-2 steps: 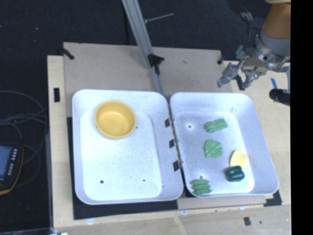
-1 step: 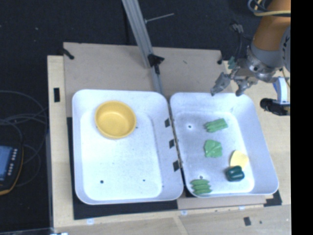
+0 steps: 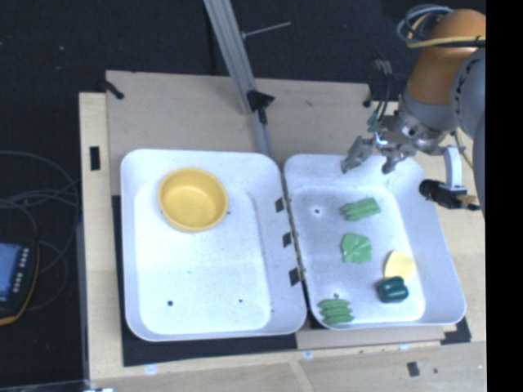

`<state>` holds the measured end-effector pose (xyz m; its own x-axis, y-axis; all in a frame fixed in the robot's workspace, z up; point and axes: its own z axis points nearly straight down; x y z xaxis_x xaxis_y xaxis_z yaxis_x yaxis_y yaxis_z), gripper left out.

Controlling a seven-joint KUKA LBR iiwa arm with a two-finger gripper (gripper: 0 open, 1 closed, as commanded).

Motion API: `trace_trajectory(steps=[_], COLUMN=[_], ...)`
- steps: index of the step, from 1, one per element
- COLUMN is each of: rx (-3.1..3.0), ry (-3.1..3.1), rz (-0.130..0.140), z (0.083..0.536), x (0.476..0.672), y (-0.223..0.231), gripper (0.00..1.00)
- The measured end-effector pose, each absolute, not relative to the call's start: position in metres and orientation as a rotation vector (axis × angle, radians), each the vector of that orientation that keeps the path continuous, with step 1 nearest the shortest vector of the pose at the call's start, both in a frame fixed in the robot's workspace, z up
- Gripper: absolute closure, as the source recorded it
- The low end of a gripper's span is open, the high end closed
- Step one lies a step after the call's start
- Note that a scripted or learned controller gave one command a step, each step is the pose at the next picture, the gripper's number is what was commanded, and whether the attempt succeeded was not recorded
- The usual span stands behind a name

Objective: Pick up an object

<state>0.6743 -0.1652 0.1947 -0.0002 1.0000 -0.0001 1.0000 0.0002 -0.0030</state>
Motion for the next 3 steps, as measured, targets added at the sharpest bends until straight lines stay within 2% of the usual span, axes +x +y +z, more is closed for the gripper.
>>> trace_trajectory(steps=[1, 2, 3], rx=[-2.218, -2.222, -2.226], ry=[-2.22, -2.225, -2.224], rz=[0.005, -0.001, -0.005], z=[0.133, 0.147, 0.199], x=[0.672, 0.674, 0.665], y=[-0.161, -0.162, -0.165], gripper=[0.0, 1.0, 1.0])
